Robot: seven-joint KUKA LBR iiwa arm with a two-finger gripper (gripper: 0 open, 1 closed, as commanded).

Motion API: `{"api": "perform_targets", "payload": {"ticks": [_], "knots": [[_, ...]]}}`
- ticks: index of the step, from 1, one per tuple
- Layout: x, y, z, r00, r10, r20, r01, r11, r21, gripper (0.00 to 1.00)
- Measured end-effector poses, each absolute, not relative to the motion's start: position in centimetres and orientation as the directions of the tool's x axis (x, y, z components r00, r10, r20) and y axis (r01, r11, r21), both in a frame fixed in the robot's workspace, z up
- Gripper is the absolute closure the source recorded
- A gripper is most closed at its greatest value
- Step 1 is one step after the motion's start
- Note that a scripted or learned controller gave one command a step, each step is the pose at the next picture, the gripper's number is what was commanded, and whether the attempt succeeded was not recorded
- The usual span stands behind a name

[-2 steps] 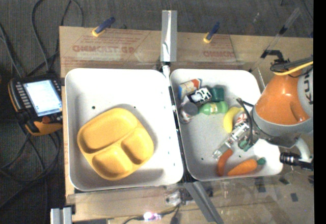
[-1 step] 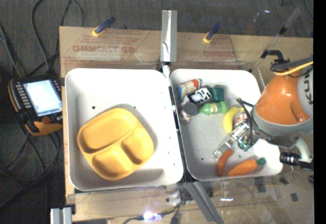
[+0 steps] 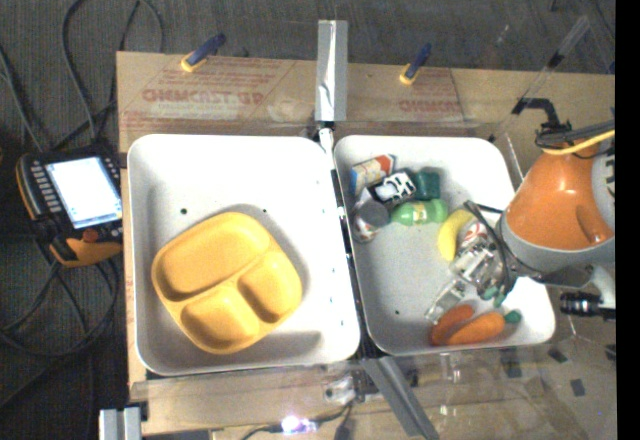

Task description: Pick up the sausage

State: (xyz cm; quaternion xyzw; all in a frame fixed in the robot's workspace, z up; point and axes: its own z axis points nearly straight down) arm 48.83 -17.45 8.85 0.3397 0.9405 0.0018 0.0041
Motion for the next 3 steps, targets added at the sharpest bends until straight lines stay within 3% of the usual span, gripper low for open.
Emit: {"api": "perform_targets", "payload": {"ticks": [1,2,3], "knots": [[48.8,-17.5,8.8,-0.769,0.639,-0.006,0.639,0.769,0.006,0.0],[49.0,-17.9,8.9,-0.881,0.473,-0.017,0.473,0.881,0.001,0.0],[49.0,-21.7,8.9,-0.671,0.741,-0.007,0.741,0.671,0.009,0.0]]}}
